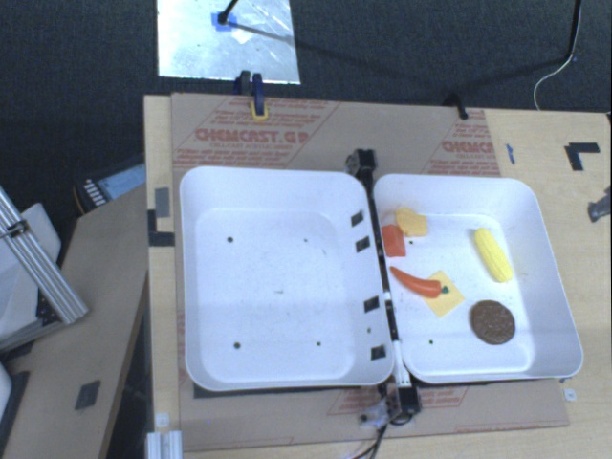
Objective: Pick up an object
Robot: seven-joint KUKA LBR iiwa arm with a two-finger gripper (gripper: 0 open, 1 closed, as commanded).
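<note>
While nothing is grasped yet, we judge that the task is at its very beginning: the choice of an object and the approach are not yet done. At the right edge of the view we see a small grey part point(601, 205), maybe the tip of the end effector, but it is too small for us to tell its state. The possible objects all lie in the right bin point(550, 256): a corn cob point(492, 254), a brown disc point(492, 321), a red pepper point(417, 280) lying partly on a yellow slice point(444, 296), an orange block point(393, 240) and a yellow piece point(412, 222) just beside it. The left bin point(273, 275) holds none of them. We think the corn is the easiest target, because it lies apart from the others; the next move calls for coming down above it with room on both sides. The pepper and slice overlap, and the block is near the divider point(376, 247), so these could hinder a grasp. Beyond the worktop point(535, 132) lie a metal sheet point(228, 27) and cables point(564, 60).
</note>
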